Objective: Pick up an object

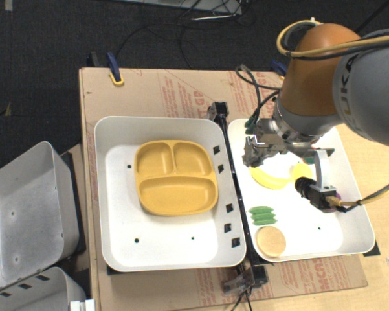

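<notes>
My gripper [254, 155] hangs over the upper left part of the right bin [349, 238], under the orange wrist band. Just below it lies a yellow banana [269, 179], so close that I cannot tell whether they touch. A small yellow piece [302, 170] lies to the banana's right. Nearer the front sit a green pea pod [263, 215] and a round tan cookie [270, 240]. I see nothing lifted off the bin floor.
The left bin [116, 238] holds a yellow divided plate [176, 177]. A black fitting with a cable [316, 194] hangs off the arm over the right bin. A dark divider with clips [232, 193] runs between the bins. A grey tub [26, 219] stands off the bench at left.
</notes>
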Controlling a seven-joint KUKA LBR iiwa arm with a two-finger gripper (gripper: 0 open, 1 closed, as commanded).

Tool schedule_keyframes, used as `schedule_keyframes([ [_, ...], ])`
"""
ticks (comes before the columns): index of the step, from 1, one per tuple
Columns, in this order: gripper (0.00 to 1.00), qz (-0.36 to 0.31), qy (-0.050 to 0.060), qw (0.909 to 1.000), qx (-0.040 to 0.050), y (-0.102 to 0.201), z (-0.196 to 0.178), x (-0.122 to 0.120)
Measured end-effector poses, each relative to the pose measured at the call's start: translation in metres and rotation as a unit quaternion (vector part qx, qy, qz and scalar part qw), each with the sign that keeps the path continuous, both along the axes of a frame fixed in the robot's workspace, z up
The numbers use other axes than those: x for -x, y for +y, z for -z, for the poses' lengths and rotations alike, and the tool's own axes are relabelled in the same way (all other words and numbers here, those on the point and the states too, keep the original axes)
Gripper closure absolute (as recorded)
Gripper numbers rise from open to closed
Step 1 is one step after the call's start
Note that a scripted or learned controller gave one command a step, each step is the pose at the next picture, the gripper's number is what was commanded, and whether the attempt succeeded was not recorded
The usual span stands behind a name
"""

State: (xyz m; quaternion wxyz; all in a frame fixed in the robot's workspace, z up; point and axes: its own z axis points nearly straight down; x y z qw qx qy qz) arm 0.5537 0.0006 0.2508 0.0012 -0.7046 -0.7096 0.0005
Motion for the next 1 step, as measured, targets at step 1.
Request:
schedule_keyframes([
  [1, 1.00, -0.001, -0.002, 1.0000, 0.0000, 0.0540, -0.0028, -0.0051],
])
